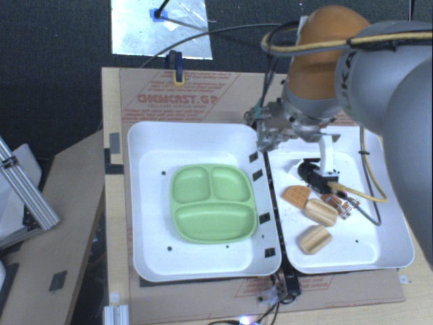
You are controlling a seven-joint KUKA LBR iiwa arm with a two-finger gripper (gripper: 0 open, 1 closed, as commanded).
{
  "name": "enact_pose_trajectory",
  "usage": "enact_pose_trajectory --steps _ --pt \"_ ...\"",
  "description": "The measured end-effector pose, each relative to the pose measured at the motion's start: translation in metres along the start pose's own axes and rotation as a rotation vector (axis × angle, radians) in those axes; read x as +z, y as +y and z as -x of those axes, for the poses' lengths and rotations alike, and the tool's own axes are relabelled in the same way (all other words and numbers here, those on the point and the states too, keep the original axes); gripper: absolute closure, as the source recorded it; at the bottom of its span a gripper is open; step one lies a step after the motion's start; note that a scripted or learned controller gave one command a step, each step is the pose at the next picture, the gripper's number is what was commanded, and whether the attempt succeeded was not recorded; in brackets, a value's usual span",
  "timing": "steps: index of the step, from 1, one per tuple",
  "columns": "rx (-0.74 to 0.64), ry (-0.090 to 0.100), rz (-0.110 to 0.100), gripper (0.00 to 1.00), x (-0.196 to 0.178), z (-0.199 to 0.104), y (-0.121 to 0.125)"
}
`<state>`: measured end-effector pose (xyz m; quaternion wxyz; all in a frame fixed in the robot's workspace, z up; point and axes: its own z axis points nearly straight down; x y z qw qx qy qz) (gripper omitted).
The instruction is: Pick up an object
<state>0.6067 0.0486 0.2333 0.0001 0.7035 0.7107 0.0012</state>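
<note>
Left bin (152, 181): one green divided plate (213, 203). Right bin (369, 246): three tan blocks (314, 239) near its left wall. Gripper (269, 139) over the bins' far shared edge; grip state cannot be told.

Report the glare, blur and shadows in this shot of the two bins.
Camera view: strong glare on the silver sheet beyond the bench; the arm, close to the lens, is soft; the green plate in the left bin is fairly sharp; lighting is even, with faint shadows by the tan pieces in the right bin.
</note>
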Motion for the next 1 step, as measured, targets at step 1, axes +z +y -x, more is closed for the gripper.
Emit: enact_pose_trajectory --steps 1 --pt "0.0 0.001 0.001 1.0 -0.0036 -0.0546 0.002"
